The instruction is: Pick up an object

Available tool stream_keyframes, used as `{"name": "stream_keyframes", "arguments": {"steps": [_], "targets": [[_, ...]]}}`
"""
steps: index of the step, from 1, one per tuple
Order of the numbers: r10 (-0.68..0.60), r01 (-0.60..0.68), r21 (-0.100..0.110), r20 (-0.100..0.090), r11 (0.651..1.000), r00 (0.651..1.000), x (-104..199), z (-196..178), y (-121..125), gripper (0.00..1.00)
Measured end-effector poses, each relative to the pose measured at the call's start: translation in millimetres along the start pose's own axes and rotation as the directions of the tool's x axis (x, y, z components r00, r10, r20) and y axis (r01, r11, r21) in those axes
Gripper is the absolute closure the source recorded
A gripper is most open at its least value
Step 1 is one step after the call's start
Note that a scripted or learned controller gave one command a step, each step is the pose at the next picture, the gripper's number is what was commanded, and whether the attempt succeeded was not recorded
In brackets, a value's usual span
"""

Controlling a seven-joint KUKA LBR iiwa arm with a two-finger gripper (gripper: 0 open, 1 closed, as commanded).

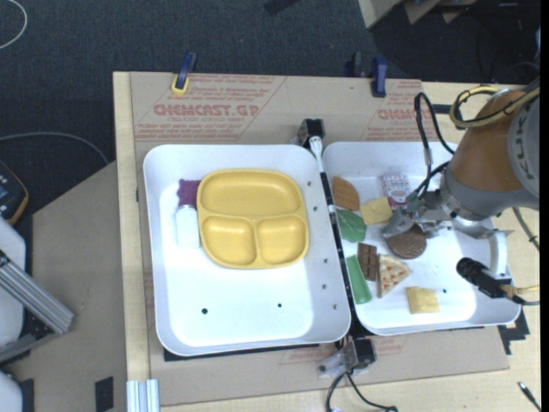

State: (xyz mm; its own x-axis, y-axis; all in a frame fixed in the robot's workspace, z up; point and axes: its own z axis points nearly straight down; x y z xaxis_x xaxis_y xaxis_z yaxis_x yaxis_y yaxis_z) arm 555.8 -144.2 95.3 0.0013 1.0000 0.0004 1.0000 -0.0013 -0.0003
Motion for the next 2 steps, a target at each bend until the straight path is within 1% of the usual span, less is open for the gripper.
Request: {"name": "stream_keyframes", "arguments": {"steps": [1, 2], "targets": [[-0.002, 0.002, -0.006, 0.003, 1.000, 1.000, -1, -43, 4, 1.00], [-0.002, 0.002, -0.006, 0.002, 1.000, 1.000, 5, -91, -1, 1.00]]}}
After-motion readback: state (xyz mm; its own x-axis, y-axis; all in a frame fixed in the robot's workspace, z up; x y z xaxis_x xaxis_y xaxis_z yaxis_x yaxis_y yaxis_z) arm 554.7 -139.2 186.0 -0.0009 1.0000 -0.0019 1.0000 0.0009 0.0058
